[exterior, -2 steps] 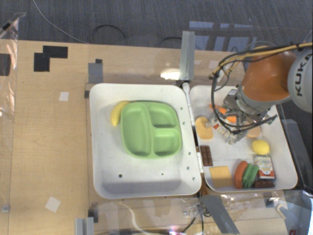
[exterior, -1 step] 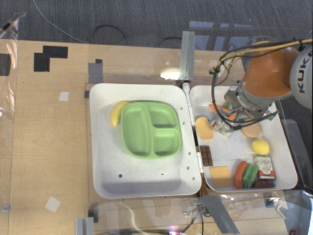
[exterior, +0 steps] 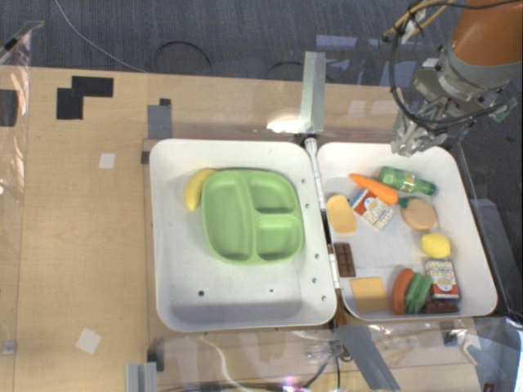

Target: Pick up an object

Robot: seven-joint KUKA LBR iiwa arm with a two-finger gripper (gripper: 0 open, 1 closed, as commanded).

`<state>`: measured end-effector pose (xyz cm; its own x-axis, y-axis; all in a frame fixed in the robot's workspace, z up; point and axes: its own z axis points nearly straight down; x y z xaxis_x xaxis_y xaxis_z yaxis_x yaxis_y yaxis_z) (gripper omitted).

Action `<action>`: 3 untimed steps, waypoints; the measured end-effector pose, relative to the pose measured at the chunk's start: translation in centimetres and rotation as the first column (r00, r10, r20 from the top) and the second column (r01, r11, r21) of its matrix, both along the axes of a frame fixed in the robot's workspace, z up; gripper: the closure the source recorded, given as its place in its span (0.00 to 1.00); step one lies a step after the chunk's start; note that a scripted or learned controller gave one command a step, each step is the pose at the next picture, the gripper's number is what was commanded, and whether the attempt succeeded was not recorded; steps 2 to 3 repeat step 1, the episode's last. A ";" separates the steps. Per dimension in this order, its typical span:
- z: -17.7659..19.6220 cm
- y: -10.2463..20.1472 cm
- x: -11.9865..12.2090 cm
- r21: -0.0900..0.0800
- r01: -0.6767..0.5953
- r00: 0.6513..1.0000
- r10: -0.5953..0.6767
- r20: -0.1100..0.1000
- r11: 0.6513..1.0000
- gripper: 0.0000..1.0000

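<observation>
Two white bins on the bench, toy food in the right one, the gripper point(exterior: 408, 144) over its far rim.

The right bin point(exterior: 466, 219) holds a carrot point(exterior: 374, 188) lying aslant near its far side, with a green bottle point(exterior: 406, 181) just beyond it, a small printed carton point(exterior: 374, 211) just in front of it and a round tan biscuit point(exterior: 419, 215) to its right. Left of the carrot lies a yellow-orange wedge point(exterior: 341, 214), below that a chocolate bar point(exterior: 346, 259) and a cheese block point(exterior: 368, 293). A lemon point(exterior: 436, 246), a second carton point(exterior: 441, 278) and a red and green piece point(exterior: 411, 291) sit toward the near right corner. The left bin point(exterior: 176, 292) carries a green divided plate point(exterior: 251, 216) with a banana point(exterior: 195, 188) touching its left edge. The gripper hangs bare above the right bin's far edge, beyond the carrot; I cannot tell how it is set.
</observation>
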<state>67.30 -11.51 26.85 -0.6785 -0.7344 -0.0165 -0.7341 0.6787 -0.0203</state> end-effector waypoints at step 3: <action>-0.7 0.1 -0.2 0.003 -0.001 1.000 0.001 -0.013 1.000 0.00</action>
